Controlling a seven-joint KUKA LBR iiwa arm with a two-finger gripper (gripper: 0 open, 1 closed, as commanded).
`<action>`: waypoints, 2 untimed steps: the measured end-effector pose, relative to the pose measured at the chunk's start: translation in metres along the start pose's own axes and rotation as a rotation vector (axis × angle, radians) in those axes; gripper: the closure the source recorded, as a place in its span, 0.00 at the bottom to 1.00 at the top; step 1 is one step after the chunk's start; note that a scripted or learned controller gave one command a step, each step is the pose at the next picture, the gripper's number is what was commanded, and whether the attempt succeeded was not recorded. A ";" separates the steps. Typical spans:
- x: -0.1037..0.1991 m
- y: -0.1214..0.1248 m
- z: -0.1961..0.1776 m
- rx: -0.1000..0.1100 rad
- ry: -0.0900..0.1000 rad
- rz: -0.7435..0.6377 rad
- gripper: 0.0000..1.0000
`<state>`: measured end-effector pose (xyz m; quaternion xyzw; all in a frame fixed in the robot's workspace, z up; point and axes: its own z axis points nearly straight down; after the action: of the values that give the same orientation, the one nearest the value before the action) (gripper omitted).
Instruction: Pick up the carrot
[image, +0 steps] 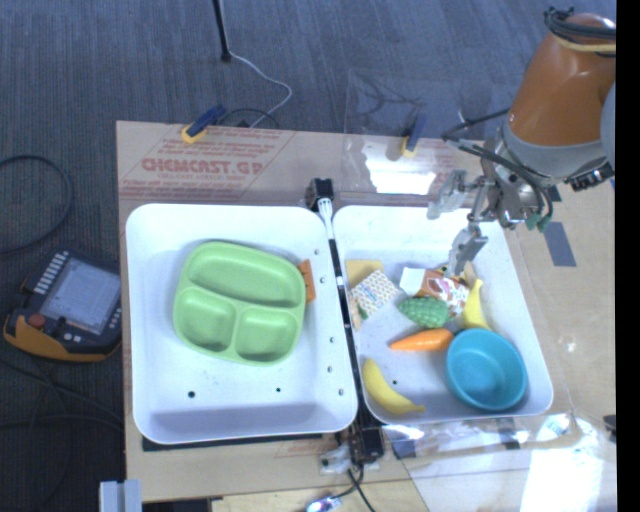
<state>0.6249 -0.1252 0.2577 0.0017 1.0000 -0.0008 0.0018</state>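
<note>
The orange carrot (420, 340) lies flat in the right bin (400, 235), between a green leafy toy (425, 312) and the blue bowl (485, 368). My gripper (466, 238) hangs over the back half of that bin, above and slightly right of the carrot, close to a colourful packet (446, 286). It is well apart from the carrot, and nothing is seen held in it. The arm's orange band (560, 70) sits at the top right.
Around the carrot, the right bin also holds a yellow banana (390, 390) at the front, a second banana (476, 305) by the bowl and a waffle-like piece (373, 292). The left bin (160, 400) bears a green divided tray (240, 300). A pendant (70, 305) lies far left.
</note>
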 end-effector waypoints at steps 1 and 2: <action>0.069 -0.007 0.128 -0.005 0.017 -0.141 0.00; 0.107 0.021 0.165 0.004 -0.012 -0.074 0.00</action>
<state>0.5186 -0.1046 0.0918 -0.0351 0.9993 -0.0028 0.0079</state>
